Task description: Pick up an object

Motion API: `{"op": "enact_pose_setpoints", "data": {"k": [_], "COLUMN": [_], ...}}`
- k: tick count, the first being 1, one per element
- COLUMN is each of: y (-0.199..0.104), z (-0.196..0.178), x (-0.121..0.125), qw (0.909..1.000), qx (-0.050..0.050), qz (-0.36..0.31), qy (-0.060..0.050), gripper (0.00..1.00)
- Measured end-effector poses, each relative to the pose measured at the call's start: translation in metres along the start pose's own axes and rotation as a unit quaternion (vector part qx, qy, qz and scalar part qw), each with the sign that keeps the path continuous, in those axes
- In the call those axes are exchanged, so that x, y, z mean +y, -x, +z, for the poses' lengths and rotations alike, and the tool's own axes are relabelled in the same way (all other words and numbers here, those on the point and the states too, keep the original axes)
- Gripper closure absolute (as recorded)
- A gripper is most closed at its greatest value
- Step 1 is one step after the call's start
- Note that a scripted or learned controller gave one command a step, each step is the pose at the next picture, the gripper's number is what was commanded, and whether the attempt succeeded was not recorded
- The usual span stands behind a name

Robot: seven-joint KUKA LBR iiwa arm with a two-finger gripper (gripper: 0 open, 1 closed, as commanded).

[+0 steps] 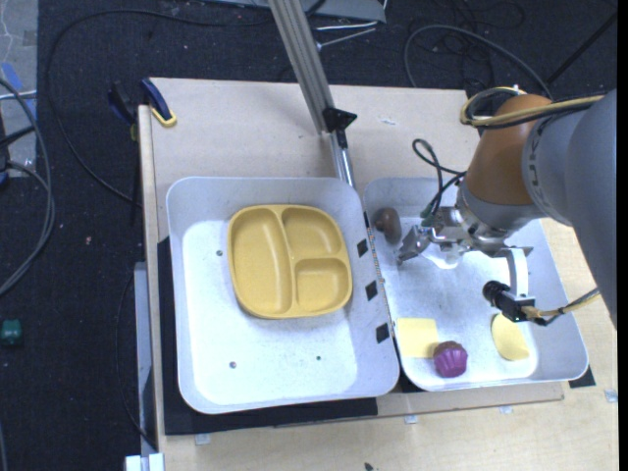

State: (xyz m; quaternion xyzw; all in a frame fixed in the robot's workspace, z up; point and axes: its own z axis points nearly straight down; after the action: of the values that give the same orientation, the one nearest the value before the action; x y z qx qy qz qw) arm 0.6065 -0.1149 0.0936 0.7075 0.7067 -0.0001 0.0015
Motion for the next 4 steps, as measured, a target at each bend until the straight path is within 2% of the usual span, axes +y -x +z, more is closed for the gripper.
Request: {"op": "enact_pose_setpoints", "data": {"k": [1,2,4], "y": [0.000,-0.010,-0.007], "z": [-0.013,-0.065,-0.153], "x": [0.002,0.001,0.010], "qw": [1.0000,1.0000,1.0000], "qx": [-0.001,0.001,0.001], "qz": [0.000,-0.002,-0.002], "qy": [0.003,0.001,0.002], "gripper": [1.00,1.00,1.00]}}
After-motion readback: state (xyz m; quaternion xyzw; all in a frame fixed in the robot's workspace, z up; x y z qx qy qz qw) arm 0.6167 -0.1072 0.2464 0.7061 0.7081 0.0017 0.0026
